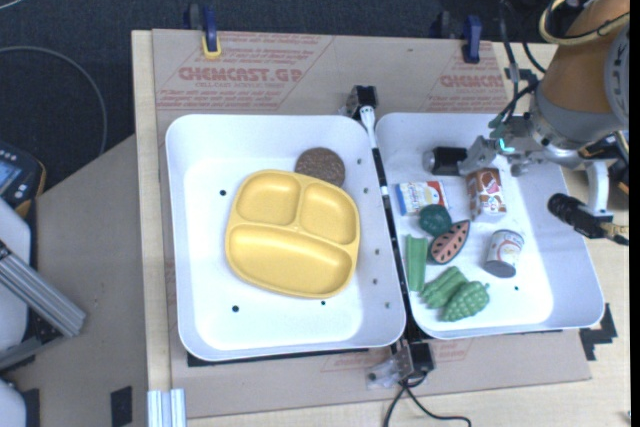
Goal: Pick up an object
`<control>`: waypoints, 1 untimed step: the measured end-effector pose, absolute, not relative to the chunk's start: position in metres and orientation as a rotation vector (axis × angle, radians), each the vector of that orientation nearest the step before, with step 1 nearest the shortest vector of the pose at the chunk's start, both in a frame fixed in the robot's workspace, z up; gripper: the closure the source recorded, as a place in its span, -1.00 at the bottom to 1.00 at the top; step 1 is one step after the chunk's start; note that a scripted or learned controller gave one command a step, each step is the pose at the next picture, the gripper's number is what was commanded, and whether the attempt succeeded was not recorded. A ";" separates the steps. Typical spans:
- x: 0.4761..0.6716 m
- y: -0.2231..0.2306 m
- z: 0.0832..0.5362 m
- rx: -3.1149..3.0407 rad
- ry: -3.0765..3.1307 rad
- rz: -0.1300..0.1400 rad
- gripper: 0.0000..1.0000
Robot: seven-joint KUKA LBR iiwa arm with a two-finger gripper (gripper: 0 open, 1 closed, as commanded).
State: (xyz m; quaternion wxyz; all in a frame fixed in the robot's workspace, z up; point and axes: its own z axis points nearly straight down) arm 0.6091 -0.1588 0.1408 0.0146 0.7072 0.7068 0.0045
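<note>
Just below your pincer (487, 152), the red-and-white packet (487, 192) is lying in the right bin (570, 300); I cannot tell its grip state.

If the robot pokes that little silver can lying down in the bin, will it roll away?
Probably, a bit. The small can lies on its side on the smooth right bin floor, so a sideways push could start it rolling. It looks rigid, so it should not squash. The toy pickles close beside it and the bin's raised rim would likely stop it soon.
</note>
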 end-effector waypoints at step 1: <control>0.609 -0.159 0.141 2.201 2.200 0.014 -1.00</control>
